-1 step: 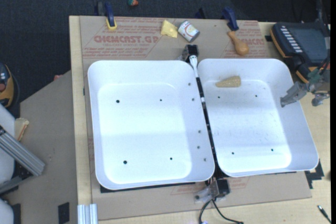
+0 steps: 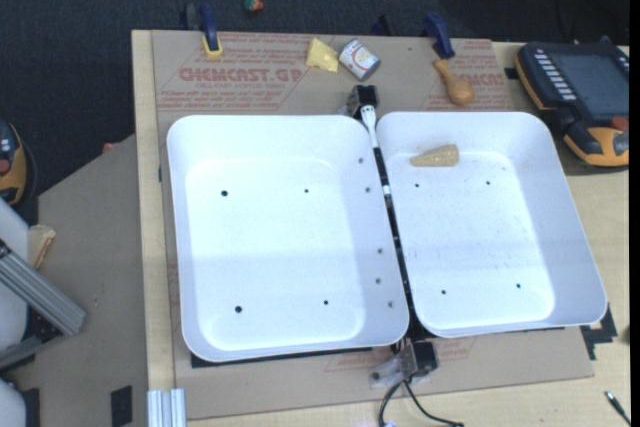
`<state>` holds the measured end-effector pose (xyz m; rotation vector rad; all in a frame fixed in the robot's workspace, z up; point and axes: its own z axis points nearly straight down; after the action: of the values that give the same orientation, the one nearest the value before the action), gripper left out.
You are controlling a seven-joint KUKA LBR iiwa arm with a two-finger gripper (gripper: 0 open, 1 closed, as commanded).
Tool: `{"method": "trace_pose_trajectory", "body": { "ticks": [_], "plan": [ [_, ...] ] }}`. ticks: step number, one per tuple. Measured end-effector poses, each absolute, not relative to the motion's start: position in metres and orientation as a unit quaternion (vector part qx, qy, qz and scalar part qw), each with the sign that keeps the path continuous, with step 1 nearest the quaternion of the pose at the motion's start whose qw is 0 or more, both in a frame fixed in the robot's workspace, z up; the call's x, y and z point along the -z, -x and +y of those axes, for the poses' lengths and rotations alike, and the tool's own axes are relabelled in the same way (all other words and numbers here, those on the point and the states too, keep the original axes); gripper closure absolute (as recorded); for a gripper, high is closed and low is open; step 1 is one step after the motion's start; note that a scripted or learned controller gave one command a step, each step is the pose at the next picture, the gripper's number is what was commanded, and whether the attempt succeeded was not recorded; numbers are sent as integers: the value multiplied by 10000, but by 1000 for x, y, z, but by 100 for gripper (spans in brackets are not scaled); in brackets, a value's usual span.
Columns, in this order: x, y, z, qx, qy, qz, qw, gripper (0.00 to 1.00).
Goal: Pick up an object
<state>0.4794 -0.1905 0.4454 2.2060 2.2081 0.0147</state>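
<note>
Currently we are at the opening step: nothing is grasped yet. The only object inside a bin is a tan wedge-shaped piece (image 2: 435, 156), lying near the far rim of the right bin (image 2: 575, 245), close to the divider between the bins. We cannot tell the pincer's state. Next, we judge that the arm must descend over this piece and close squarely across its narrow width.

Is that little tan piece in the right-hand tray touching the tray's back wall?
Apart. In the camera view the tan piece lies on the floor of the right bin, with a strip of white showing between it and the far wall.
</note>
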Motion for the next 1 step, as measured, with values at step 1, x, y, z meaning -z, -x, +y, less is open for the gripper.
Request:
{"method": "trace_pose_trajectory", "body": {
  "ticks": [1],
  "plan": [
    [-446,-480,-190,-10,-7067,7075,41,100]
  ]
}}
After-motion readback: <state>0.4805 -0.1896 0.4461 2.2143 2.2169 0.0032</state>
